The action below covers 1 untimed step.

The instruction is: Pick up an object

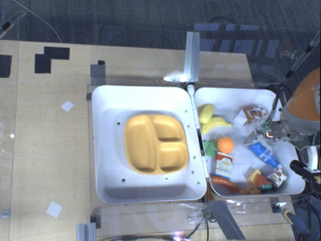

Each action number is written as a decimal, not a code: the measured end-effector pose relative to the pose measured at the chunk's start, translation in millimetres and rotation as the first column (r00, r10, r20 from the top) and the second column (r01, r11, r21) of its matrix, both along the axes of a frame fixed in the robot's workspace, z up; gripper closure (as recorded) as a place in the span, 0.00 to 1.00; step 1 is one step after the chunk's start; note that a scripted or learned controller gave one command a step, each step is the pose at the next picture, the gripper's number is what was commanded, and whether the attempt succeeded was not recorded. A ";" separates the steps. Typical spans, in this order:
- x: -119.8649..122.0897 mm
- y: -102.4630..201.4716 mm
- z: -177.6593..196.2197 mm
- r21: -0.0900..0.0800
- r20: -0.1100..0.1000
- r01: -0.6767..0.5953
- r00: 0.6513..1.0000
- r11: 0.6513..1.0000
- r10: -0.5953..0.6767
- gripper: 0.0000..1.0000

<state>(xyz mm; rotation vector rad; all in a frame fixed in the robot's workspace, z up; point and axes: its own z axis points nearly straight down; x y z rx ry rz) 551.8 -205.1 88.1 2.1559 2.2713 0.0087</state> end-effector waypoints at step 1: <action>-26.7 27.2 0.8 0.002 0.002 0.220 0.976 0.976 -0.220 0.00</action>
